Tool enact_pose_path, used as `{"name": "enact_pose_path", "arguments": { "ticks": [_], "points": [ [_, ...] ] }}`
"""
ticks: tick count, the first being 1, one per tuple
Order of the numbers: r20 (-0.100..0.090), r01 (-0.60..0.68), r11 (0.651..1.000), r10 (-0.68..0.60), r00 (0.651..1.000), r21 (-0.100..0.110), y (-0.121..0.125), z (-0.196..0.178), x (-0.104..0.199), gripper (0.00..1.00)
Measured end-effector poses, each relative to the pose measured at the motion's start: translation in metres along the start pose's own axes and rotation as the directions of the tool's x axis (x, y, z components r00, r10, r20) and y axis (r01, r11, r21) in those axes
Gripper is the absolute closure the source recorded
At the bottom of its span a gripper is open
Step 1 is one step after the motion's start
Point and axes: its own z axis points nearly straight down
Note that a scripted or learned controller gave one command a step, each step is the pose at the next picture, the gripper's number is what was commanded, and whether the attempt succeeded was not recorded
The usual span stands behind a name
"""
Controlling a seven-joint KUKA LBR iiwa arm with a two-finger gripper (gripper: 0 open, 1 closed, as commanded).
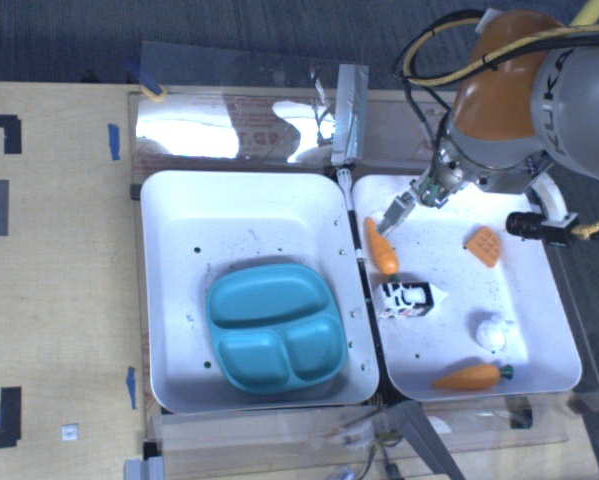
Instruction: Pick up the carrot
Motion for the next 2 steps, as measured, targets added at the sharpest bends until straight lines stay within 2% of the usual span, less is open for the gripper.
{"name": "enact_pose_path", "arguments": {
  "ticks": [1,2],
  "points": [
    [-0.003,0.12,0.993,-0.12,0.993,0.002,-0.02,0.0,0.008,0.0],
    [-0.004,0.372,0.928,-0.372,0.928,0.001,-0.042,0.041,-0.03,0.0]
  ]
}}
